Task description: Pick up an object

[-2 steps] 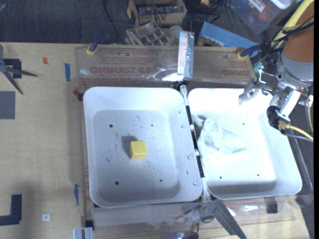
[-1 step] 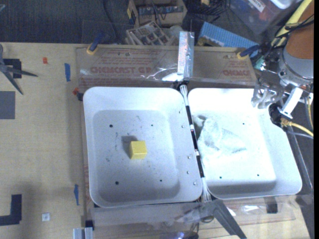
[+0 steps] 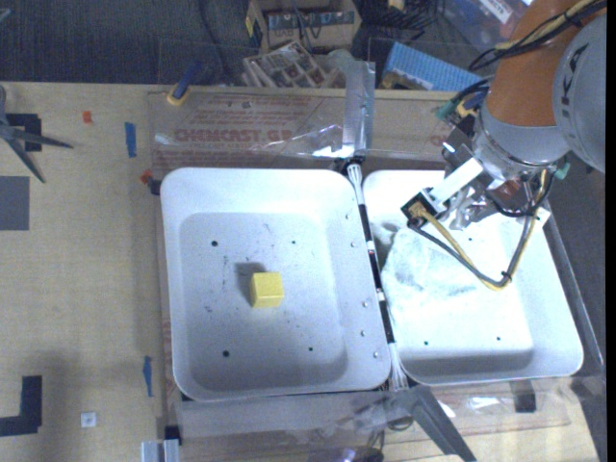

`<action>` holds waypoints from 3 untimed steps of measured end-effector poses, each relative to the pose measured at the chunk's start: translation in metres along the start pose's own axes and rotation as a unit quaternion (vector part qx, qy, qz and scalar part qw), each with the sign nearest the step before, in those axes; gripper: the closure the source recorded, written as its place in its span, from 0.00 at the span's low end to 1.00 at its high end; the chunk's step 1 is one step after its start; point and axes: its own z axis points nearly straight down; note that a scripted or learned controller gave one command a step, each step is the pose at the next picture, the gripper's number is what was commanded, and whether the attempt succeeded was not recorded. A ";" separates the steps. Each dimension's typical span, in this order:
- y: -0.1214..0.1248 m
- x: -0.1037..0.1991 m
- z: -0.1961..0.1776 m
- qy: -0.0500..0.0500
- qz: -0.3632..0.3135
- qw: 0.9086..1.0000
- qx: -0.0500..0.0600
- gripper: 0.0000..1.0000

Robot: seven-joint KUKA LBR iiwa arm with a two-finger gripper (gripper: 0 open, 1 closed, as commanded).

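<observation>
Gripper [image 3: 469, 210]: two-finger unit at the end of the grey arm [image 3: 587, 75], hanging over the upper part of the right bin [image 3: 553, 354], near that bin's far rim. Whether it stands wide or narrow cannot be told from this angle; nothing is seen between its tips. A white bracket with a black block sits on its near-left side.

Cabling: a yellow cable [image 3: 481, 275] loops down from the gripper body, sagging over the right bin's floor below the tool, then rising back to the wrist.

Orange band [image 3: 534, 56]: directly above the wrist, up and to the right of the gripper.

Right bin: white, shallow; the gripper is above its far half. Floor beneath and to the left of the tool looks pale and smudged.

Left bin [image 3: 192, 200]: white, shallow, touching the right bin along the shared middle edge, to the tool's left.

Yellow block [image 3: 268, 289]: small cube, resting on the left bin's floor near its centre, well apart from the gripper, down and left of it.

Bench [image 3: 67, 287]: pale wood, surrounding both bins.
</observation>
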 end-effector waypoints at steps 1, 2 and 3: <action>-0.032 0.054 -0.081 0.001 -0.112 0.994 -0.003 1.00; -0.069 0.086 -0.118 0.002 0.094 0.996 -0.002 1.00; -0.140 0.129 -0.114 0.003 0.218 0.976 -0.002 1.00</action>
